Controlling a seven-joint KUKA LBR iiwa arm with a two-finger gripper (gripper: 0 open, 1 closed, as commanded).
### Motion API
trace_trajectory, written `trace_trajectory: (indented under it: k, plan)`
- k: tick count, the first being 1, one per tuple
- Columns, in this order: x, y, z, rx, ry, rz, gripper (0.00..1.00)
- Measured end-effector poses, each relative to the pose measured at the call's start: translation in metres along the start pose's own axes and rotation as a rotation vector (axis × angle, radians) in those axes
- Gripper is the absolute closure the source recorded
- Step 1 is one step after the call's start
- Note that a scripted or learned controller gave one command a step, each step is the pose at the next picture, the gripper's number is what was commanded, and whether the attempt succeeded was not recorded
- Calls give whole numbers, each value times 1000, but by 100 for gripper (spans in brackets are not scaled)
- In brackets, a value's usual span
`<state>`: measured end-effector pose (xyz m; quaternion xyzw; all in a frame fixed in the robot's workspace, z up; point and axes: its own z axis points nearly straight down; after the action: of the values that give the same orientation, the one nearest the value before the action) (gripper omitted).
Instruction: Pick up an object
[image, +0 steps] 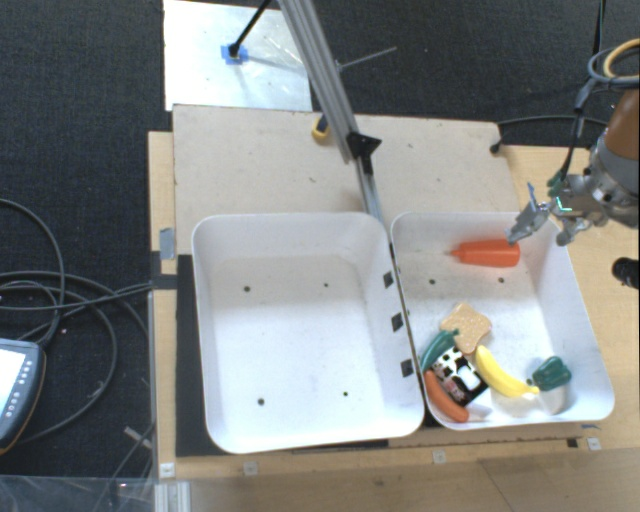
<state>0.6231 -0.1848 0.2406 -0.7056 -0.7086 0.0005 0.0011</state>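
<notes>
My gripper (543, 231) hovers over the back right corner of the right bin (592, 345), open, with nothing between its fingers. An orange bottle-shaped object (487, 253) lies on its side just left of and below the left fingertip (521, 231), apart from it. At the bin's front sits a pile: a tan bread slice (467, 323), a yellow banana (500, 376), a green piece (551, 373), a red sausage (446, 398) and a black-and-white item (457, 371).
The left bin (290, 218) stands beside the right one, sharing a middle wall. A slanted metal pole (328, 75) crosses the back of the bench. Cables (60, 300) and a tablet (15, 385) lie on the floor at left.
</notes>
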Motion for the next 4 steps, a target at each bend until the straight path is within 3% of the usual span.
trace_trajectory:
  k: [1,3,4]
  plan:
    - [0,1,-3,-4,-2,-2,0]
    - [9,-3,84,0,-1,1,0]
    - [10,-5,147,1,0,2,0]
